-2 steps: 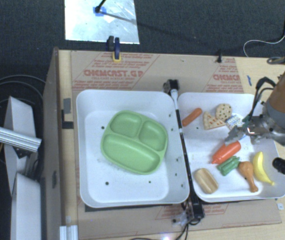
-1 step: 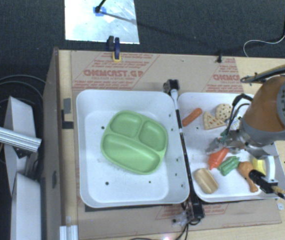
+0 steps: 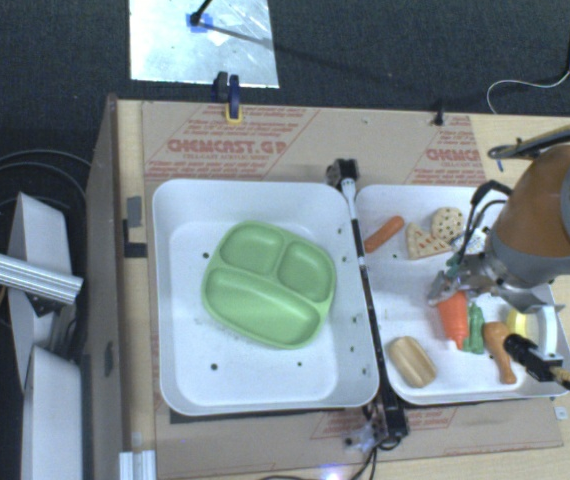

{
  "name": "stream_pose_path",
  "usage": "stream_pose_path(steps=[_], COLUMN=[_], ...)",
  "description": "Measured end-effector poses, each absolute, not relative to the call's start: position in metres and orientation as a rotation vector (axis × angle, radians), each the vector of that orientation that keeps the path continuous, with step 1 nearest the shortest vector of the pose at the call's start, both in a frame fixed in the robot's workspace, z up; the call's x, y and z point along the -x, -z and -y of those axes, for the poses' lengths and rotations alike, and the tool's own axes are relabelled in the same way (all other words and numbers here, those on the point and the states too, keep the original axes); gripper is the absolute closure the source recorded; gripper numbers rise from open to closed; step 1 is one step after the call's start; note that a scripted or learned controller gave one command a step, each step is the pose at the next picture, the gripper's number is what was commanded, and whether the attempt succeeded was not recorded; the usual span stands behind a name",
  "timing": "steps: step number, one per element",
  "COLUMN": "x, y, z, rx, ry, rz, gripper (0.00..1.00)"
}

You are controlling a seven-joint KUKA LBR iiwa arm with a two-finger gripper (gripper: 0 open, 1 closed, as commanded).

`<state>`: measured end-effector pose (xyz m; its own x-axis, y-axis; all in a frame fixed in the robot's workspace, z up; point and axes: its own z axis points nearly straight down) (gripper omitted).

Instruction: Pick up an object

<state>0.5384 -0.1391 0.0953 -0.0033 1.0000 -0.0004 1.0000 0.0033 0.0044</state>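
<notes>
Gripper (image 3: 447, 286) hangs low over the right bin (image 3: 395, 268), its tip at the top end of the toy carrot (image 3: 454, 318); from my remote station I cannot tell whether it is released or clenched, because the wrist and its cabling cover that spot. Nothing visibly sits in its grasp. Much of the arm (image 3: 550, 218) runs off the frame's right side, and it hides part of the bin's far corner.

I count two white bins side by side. In the left bin (image 3: 180, 298) lies one green divided tray (image 3: 268, 283) with three compartments. Around the gripper in the right bin I make out one orange sausage-shaped piece (image 3: 384, 233), one tan spotted piece like a biscuit or pizza slice (image 3: 435, 233), one bread roll (image 3: 412, 360), the carrot with a green piece (image 3: 476, 330) beside it, and a yellow and orange cluster (image 3: 510, 343) too crowded to separate.
</notes>
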Motion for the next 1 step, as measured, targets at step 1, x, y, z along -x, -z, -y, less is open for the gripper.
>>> stream_pose_path(steps=[1], x=[-0.5629], y=[-0.1903], z=[0.0238], rx=[-2.198], ry=[-0.018], rz=[-2.236], gripper=[1.0])
